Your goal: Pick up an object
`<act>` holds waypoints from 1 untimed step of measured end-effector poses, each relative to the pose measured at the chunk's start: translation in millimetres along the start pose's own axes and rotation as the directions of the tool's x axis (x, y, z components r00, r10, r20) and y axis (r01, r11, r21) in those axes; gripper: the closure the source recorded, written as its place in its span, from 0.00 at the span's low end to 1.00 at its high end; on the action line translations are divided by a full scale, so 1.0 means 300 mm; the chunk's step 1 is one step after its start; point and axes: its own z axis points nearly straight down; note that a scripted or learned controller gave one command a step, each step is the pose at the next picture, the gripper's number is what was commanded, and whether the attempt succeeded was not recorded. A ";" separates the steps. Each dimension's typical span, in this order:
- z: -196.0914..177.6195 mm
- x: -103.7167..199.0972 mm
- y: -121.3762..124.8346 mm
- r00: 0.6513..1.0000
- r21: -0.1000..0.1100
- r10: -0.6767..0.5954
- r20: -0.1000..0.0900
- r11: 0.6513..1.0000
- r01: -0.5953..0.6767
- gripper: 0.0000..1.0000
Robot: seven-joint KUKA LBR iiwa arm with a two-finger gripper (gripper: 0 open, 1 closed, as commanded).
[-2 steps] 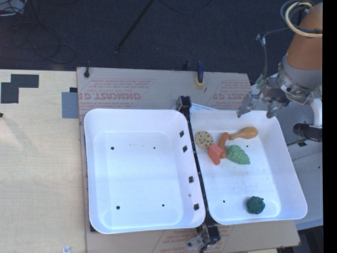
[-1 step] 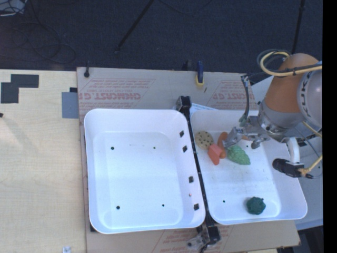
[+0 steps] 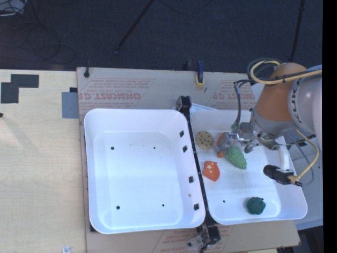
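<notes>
Nearest the lower edge, a dark green lump is seen lying alone on the floor of the right-hand bin, well apart from the other pieces. Farther up, an orange-red piece is set close to the black divider where the two bins meet. Beyond it, a light green, knobbly cone-shaped object is laid at a slant, and just beside its upper end the gripper is lowered into the bin. A small reddish object is partly covered at the gripper's left side, and a tan perforated disc lies a little farther left. The left-hand bin is shown alongside. At the far right, the grey arm with its orange band is seen reaching in over the rim.

The step in hand is judged to be the descent onto a target, most likely the light green object or the reddish one next to it. Whether the jaws are spread or pressed together cannot be told, since they are masked by the wrist hardware. No object is shown pinched. A closure squarely over one piece, followed by a vertical lift, is called for next.
</notes>
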 end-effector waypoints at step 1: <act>-0.028 -0.005 -0.002 1.000 0.002 0.004 -0.001 1.000 -0.004 1.00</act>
